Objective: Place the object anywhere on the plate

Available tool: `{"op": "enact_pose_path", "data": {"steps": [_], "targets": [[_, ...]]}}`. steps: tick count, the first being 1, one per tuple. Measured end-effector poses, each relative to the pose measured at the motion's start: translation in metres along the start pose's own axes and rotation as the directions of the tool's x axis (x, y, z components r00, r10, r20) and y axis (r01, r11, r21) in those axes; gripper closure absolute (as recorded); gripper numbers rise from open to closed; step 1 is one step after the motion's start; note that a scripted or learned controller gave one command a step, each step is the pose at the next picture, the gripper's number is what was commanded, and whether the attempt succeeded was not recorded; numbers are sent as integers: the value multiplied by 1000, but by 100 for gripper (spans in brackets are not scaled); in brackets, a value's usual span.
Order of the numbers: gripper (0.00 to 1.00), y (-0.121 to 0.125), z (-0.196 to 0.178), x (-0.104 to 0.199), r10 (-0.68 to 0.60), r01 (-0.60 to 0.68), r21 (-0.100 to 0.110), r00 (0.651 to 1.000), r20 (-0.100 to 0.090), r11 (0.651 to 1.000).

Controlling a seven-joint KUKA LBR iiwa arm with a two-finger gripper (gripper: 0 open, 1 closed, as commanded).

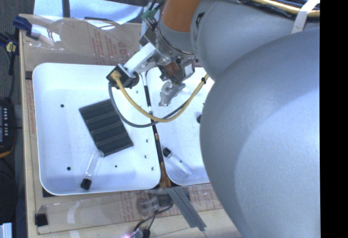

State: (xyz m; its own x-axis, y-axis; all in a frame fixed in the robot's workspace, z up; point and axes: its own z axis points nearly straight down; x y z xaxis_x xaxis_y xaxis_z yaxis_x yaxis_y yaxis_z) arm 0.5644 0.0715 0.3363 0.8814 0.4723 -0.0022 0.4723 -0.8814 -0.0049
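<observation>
Two white bins; one dark ridged plate; two vials; claw state unclear.

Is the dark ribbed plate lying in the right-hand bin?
No, the dark ribbed plate lies flat in the left bin, with a clear tube just below it.

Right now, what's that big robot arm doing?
The arm reaches in from the right and hangs its gripper over the line between two white bins. In the left bin lie a dark ridged plate and a clear tube with a black cap. Another tube lies in the right bin.
</observation>
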Motion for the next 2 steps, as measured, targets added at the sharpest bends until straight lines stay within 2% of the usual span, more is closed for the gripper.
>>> {"op": "enact_pose_path", "data": {"steps": [1,2], "targets": [[0,-53,179,-25,53,-53,2,999,6,999],[0,-67,-106,-22,122,-122,-4,992,-3,992]]}}
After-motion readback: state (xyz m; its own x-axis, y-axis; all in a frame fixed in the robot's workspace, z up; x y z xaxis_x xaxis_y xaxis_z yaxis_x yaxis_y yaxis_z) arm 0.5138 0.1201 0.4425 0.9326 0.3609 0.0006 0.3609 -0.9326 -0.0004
